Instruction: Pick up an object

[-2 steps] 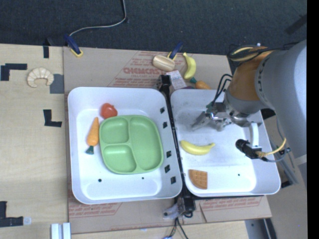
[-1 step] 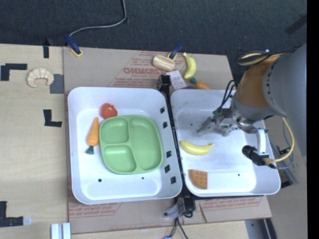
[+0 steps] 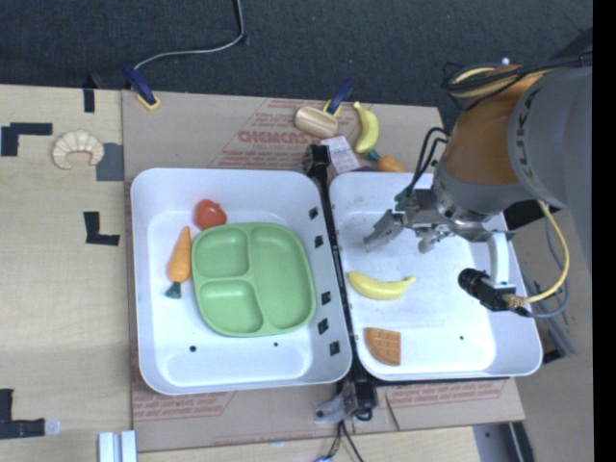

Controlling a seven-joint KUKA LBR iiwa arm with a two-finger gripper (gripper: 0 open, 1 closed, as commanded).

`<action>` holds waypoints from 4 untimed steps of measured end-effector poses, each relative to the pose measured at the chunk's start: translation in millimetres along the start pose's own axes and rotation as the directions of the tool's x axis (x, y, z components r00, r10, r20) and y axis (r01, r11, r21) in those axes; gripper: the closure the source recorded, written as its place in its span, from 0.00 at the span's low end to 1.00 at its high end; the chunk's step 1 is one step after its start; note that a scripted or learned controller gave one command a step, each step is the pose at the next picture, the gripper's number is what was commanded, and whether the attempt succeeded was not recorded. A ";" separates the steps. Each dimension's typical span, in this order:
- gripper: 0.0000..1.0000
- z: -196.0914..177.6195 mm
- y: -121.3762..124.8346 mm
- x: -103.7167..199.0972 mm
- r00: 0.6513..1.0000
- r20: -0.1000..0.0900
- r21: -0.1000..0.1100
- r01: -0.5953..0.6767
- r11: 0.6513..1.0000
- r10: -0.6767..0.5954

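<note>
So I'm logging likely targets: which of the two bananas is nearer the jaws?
The banana inside the right bin, just below the gripper; the other banana lies outside, behind the bins.

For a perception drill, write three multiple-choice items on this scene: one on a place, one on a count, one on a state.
1. Where does the green tray sit?
A. left bin
B. right bin
C. on the bench outside the bins

2. How many bananas show?
A. one
B. two
C. four

3. What is the gripper doing?
A. gripping the waffle
B. open above the right bin, holding nothing
C. clamped on the carrot

Answers:
1 A: the tray lies in the left bin, beside the carrot.
2 B: one banana in the right bin, another behind the bins.
3 B: its fingers are spread, with nothing between them.
</note>
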State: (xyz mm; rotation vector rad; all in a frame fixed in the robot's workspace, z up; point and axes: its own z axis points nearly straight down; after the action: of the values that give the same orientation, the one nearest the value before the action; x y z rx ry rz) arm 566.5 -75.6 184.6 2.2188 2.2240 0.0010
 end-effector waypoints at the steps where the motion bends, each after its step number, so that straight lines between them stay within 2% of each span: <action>1: 0.00 73.4 -0.5 -24.4 1.000 0.000 0.004 -0.002 1.000 0.002; 2: 0.00 98.1 -24.2 -36.3 1.000 0.001 -0.003 -0.002 1.000 0.002; 3: 1.00 88.3 -23.6 -37.3 1.000 0.004 -0.006 -0.002 1.000 0.002; 4: 1.00 0.3 -11.6 24.1 1.000 0.000 0.001 0.000 1.000 0.000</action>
State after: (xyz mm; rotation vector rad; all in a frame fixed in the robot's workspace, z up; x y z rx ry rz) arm 554.8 -51.5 184.3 2.2193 2.2240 0.0003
